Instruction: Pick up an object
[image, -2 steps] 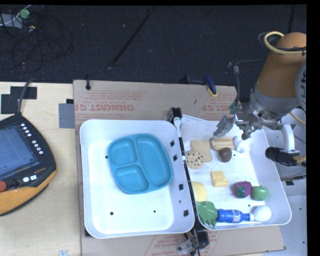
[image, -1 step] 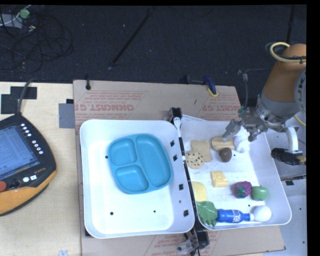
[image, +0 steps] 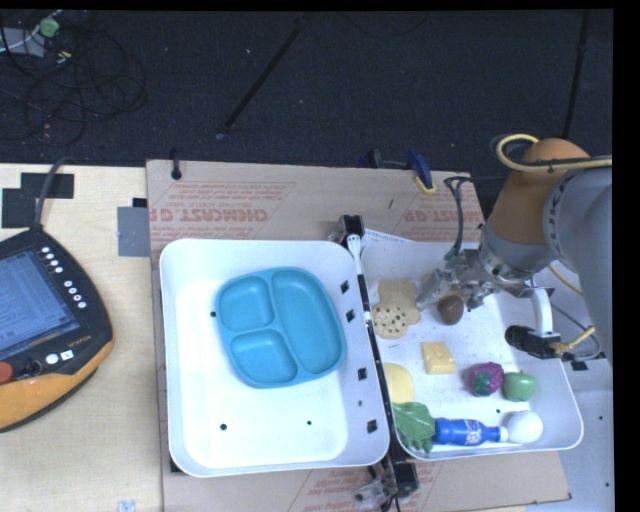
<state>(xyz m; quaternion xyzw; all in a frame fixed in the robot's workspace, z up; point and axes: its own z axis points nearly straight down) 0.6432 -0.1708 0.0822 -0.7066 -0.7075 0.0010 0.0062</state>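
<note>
From above, the gripper (image: 453, 296) hangs low in the right bin (image: 560, 375), its tip at a small brown object (image: 451, 309) beside a cookie (image: 390, 320) and cheese cube (image: 437, 357). Whether its grasp is closed on the brown piece cannot be told; nothing looks lifted yet, so the pick appears unfinished. A blue tray (image: 278, 325) sits in the left bin (image: 190, 400). The tip blurs into the wrist's shadow.

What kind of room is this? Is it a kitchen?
Probably a robot lab, not a kitchen: a robot arm reaches over white bins of toy food, with a control tablet beside them.
</note>
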